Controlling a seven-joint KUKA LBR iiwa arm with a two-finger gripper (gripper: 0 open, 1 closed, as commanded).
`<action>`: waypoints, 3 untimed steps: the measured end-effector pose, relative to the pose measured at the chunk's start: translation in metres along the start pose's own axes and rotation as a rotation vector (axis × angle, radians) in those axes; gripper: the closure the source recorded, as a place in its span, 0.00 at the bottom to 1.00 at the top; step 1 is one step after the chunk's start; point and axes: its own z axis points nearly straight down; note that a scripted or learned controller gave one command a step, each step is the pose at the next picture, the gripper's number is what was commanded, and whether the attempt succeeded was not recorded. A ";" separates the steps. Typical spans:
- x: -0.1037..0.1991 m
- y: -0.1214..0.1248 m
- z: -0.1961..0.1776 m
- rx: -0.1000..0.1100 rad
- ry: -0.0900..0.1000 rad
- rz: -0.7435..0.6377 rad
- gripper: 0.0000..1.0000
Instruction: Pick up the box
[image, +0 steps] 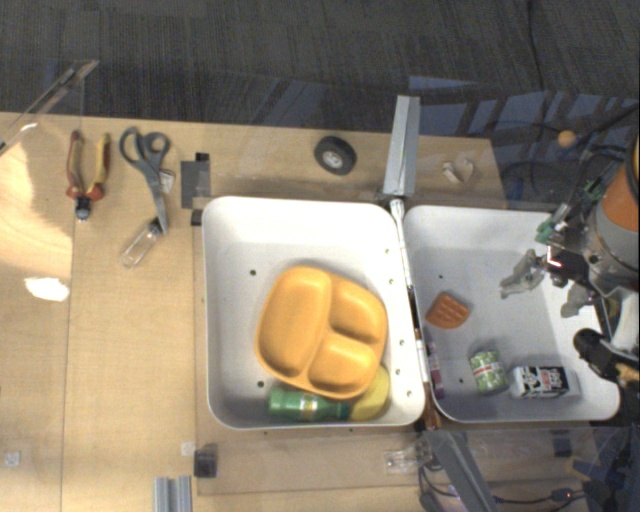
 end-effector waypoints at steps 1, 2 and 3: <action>0.058 0.037 0.085 0.004 0.001 -0.334 0.00; 0.043 0.049 0.181 -0.008 0.002 -0.259 0.00; 0.043 0.051 0.170 -0.013 0.001 -0.260 1.00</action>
